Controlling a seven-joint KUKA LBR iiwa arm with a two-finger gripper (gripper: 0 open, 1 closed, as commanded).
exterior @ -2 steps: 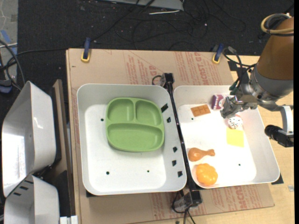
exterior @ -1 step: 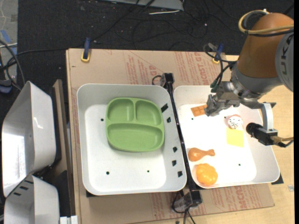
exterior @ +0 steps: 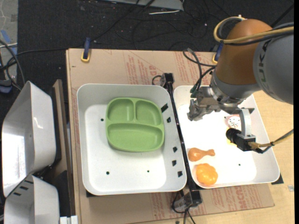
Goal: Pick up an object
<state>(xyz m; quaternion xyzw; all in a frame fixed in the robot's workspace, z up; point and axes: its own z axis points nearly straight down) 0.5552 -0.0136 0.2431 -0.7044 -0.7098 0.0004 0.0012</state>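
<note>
drumstick point(exterior: 201, 153) below claw point(exterior: 195, 113) (grip state unclear), well apart, right bin point(exterior: 261, 171)

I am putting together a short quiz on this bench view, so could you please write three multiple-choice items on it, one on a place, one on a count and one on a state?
1. Where does the green divided plate lie?
A. left bin
B. right bin
C. on the cardboard

2. How many orange items lie near the right bin's front edge?
A. none
B. two
C. five

3. How does the plate sit?
A. flat, open side up
B. on edge
C. upside down

Answers: 1 A, it rests inside the left bin. 2 B, an orange drumstick toy and an orange round toy. 3 A, its three compartments face up.
</note>
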